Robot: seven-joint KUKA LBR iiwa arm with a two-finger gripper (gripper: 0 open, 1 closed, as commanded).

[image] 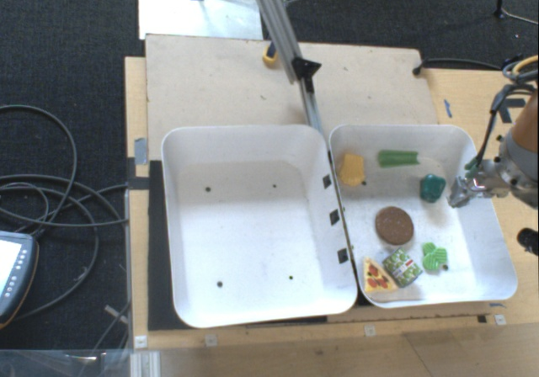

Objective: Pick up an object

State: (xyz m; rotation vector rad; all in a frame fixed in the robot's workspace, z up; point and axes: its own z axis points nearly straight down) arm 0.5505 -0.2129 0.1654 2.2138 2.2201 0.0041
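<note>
Your gripper (468,190) sat at the right bin's (484,287) right wall, just beside the teal piece (432,188); couldn't tell its state, too small/blurred. Nothing seen held, so I'd judge the pick not yet done. All objs were in the right bin: teal piece closest to gripper, prob the target; green bar (397,158) and yellow block (352,169) further from it, brown disc (393,225) mid-bin, pizza slice (378,276), patterned block (405,268) and green leafy toy (434,258) near the front wall. Loose spacing looked meant for easy grasps.

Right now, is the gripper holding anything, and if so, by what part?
Nothing shows between its fingers. The gripper sits at the right bin's right wall, apart from the teal object beside it.
</note>
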